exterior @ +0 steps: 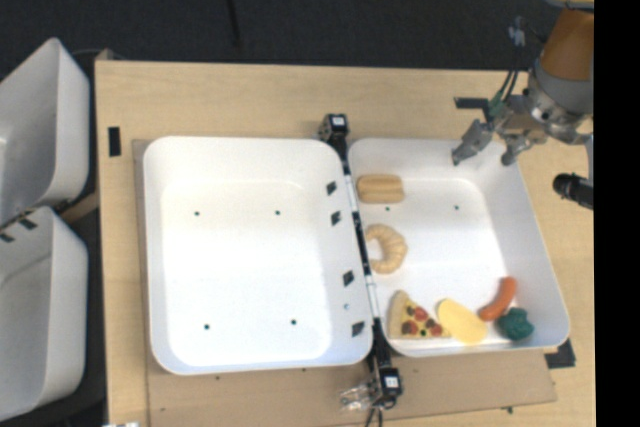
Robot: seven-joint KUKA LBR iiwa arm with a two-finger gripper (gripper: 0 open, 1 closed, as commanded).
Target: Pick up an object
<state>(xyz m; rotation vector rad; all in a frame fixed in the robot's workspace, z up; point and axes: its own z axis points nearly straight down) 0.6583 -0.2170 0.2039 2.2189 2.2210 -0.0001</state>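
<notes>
The claw is being held above the far right corner of the right bin, with its two fingers spread apart and nothing seen between them. It is being carried by the grey arm, whose orange band is showing at the right side of the scene.

No object is lying under the claw. The nearest one, a tan bread roll, is lying to the left of the claw and a little nearer, close to the left wall of the right bin. A pale croissant is lying nearer still, just beside that same wall and apart from the roll.

Along the near edge of the right bin, well apart from the claw, four more objects are lined up. A pizza slice is lying at the left, a yellow piece is lying just beside it, and an orange sausage is lying tilted to the right of that. A green piece is sitting at the near right corner, touching or almost touching the sausage.

The left bin is being shown side by side with the right one, both being borne by the wooden bench.
</notes>
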